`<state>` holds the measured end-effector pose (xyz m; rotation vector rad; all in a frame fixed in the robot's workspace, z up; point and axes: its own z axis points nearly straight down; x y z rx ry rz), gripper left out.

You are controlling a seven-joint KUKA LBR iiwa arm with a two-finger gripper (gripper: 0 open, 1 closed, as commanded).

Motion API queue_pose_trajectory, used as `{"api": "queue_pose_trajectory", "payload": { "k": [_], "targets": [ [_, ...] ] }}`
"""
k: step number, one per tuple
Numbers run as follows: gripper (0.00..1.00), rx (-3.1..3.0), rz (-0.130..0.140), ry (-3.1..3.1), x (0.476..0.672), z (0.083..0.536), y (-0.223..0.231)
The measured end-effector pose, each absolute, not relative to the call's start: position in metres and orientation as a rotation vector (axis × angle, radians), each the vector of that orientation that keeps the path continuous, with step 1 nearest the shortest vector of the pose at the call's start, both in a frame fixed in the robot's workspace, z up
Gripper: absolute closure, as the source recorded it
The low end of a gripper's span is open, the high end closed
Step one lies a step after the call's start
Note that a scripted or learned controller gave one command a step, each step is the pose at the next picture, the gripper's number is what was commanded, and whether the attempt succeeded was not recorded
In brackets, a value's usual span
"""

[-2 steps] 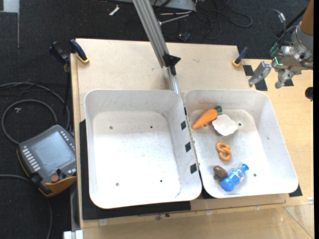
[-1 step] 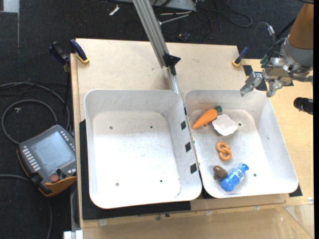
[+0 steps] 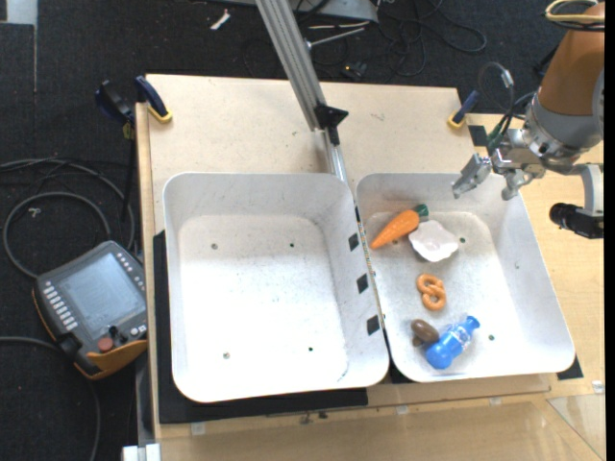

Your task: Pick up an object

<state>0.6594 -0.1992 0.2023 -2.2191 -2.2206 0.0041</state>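
Note:
The right bin (image 3: pixel 524 257) holds an orange carrot with a green top (image 3: pixel 398 226), a white crumpled piece (image 3: pixel 433 242), an orange pretzel-shaped toy (image 3: pixel 431 291), a small brown lump (image 3: pixel 423 331) and a blue bottle (image 3: pixel 450 343). My gripper (image 3: pixel 490 179) hangs above the bin's far right rim, up and to the right of the carrot and the white piece. Its two fingers stand apart, open, with nothing between them.
The left bin (image 3: pixel 192 200) sits beside the right one, sharing a raised middle wall. A slanted metal pole (image 3: pixel 293 51) rises from behind the bins. Yellow-tipped clamps (image 3: pixel 154 101) grip the bench's back corners. A teach pendant (image 3: pixel 91 301) lies left of the bench.

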Motion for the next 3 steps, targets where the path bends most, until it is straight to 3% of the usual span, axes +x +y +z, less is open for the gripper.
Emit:
{"api": "queue_pose_trajectory", "payload": {
  "k": [1, 2, 3],
  "targets": [
    [0.0, -2.219, 0.005, -2.218, 0.649, 0.15, -0.198],
    [1.0, -2.223, -0.002, -2.225, 0.651, 0.165, -0.198],
    [1.0, -2.224, -0.006, -2.23, 0.662, 0.223, -0.199]
  ]
}}
